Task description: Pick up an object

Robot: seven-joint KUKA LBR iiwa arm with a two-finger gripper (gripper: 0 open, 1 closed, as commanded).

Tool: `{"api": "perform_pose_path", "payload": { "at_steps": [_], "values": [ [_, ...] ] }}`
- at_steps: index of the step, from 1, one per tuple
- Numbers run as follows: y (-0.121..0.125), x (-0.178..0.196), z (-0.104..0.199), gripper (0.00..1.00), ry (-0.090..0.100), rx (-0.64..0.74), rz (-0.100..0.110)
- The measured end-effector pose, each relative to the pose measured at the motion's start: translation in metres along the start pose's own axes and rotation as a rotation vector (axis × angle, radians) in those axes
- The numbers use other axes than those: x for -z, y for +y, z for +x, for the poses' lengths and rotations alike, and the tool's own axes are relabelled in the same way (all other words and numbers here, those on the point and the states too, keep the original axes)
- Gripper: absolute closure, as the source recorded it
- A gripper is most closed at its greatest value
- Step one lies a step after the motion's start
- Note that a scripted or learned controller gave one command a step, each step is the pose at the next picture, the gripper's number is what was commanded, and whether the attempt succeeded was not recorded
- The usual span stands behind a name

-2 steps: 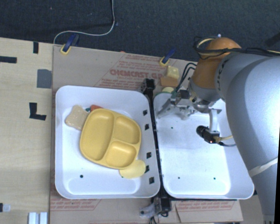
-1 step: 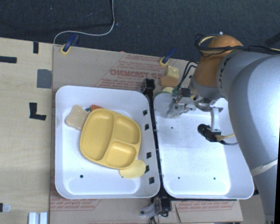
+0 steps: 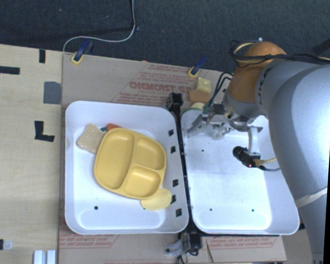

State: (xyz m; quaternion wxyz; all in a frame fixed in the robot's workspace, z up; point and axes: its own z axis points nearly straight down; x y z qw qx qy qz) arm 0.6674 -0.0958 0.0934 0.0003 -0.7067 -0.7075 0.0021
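Hovering at the far edge of the right bin (image 3: 260, 220), the hand (image 3: 213, 123), whose state I cannot tell, stands well apart from the yellow tray (image 3: 130, 163) lying mid left bin (image 3: 73, 150).

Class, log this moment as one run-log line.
gripper: over right bin, far edge | yellow tray, sponge: left bin | pick: not yet

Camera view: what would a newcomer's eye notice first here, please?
First, the yellow divided tray lying in the left bin, with a beige sponge-like piece at its left edge. Next, the large grey arm with its orange band, reaching over the far end of the right bin.
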Motion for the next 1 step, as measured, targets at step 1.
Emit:
{"api": "perform_pose_path", "payload": {
  "at_steps": [1],
  "values": [
    [0.0011,0.0498,-0.057,0.0,-0.001,-0.003,-0.007]
  ]
}}
